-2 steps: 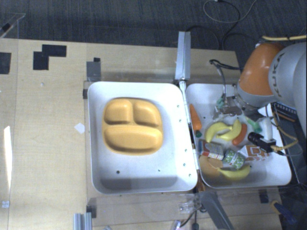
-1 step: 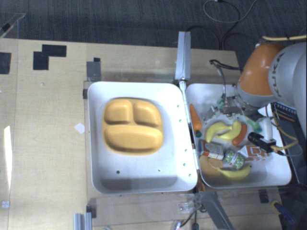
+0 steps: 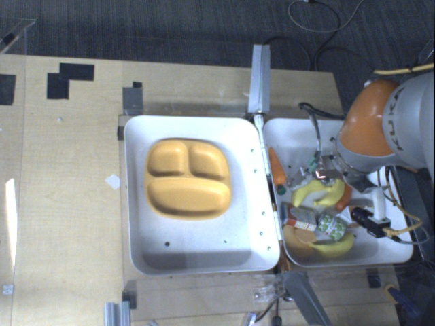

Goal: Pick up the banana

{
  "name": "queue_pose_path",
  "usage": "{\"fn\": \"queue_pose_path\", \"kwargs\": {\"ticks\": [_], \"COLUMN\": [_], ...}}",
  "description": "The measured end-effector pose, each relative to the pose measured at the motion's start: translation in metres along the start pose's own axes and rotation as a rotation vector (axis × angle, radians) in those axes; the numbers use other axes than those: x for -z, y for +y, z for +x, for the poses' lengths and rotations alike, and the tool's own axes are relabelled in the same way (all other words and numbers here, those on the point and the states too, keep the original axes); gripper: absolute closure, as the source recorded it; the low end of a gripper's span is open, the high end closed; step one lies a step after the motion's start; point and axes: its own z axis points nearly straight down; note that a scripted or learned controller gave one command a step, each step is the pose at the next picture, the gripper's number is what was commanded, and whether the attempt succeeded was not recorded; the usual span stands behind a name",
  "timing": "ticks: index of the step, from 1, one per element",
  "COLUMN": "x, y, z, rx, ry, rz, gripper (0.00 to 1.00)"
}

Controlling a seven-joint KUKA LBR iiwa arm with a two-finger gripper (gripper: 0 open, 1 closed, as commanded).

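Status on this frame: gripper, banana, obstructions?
Gripper low over right bin, fingers unreadable. Banana just beneath, among clutter. Carrot alongside.

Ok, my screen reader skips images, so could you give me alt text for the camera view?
A grey and orange robot arm reaches from the right over the right white bin, which holds two bananas among a carrot and other clutter. The left white bin holds a yellow divided tray.

left bin (image 3: 136, 202) holding yellow divided tray (image 3: 188, 178), right bin (image 3: 397, 250) cluttered, banana (image 3: 318, 193) among items, second banana (image 3: 331, 246) near front wall, carrot (image 3: 276, 168) at left wall, arm (image 3: 384, 124) above right bin
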Motion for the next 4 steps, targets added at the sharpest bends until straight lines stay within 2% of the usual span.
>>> {"fn": "queue_pose_path", "kwargs": {"ticks": [1,2,3,4], "x": [0.012,0.096,0.096,0.026], "y": [0.003,-0.023,-0.023,-0.041], "z": [0.001,0.072,0.072,0.004], "rx": [0.001,-0.254,-0.254,-0.454], "ry": [0.001,0.001,0.001,-0.001], "rz": [-0.007,0.009,0.009,0.013], "gripper": [1.00,1.00,0.00,0.00]}}
